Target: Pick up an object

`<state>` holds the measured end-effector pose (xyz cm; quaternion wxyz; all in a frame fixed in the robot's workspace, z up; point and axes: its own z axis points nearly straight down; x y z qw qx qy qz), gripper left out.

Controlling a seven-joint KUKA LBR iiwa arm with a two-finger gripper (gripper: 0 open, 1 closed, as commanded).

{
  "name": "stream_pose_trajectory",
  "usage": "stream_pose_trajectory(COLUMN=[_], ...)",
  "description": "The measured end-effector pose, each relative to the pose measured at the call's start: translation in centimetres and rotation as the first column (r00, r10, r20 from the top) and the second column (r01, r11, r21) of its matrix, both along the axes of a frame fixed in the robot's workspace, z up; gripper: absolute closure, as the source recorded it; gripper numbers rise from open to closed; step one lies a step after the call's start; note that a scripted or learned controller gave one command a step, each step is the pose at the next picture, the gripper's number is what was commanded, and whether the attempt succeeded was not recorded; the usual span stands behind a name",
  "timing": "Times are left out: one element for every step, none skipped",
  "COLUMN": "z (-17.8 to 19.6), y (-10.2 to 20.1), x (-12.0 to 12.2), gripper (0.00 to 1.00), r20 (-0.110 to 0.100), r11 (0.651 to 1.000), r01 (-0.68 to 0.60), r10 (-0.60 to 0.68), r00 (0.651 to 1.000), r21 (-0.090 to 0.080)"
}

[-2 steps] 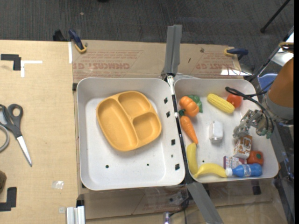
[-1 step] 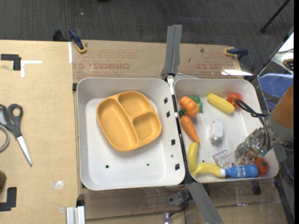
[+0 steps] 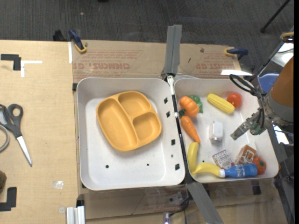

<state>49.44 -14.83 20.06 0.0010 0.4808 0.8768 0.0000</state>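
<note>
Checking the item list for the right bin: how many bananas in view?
2. One banana stands along the right bin's left wall; the other banana lies along its near edge, touching the bottle. The gripper may hide more.

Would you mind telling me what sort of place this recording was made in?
Most likely a robotics lab or test bench. Two white bins sit side by side on cardboard held by clamps, toy food such as a plastic corn cob fills one, and the arm's hand hangs over it.
</note>
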Motion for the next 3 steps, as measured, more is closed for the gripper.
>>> stream_pose_trajectory(z=[0.0, -10.8, -10.9], y=[0.0, 1.8, 4.6], x=[0.0, -1.7, -1.2], gripper=[0.0, 0.0, 0.0], r20=[0.0, -0.002, -0.002], r11=[1.0, 0.997, 0.992], r01=[0.0, 0.075, 0.128], r10=[0.0, -0.075, -0.128], r00=[1.0, 0.997, 0.992], r21=[0.0, 0.001, 0.001])
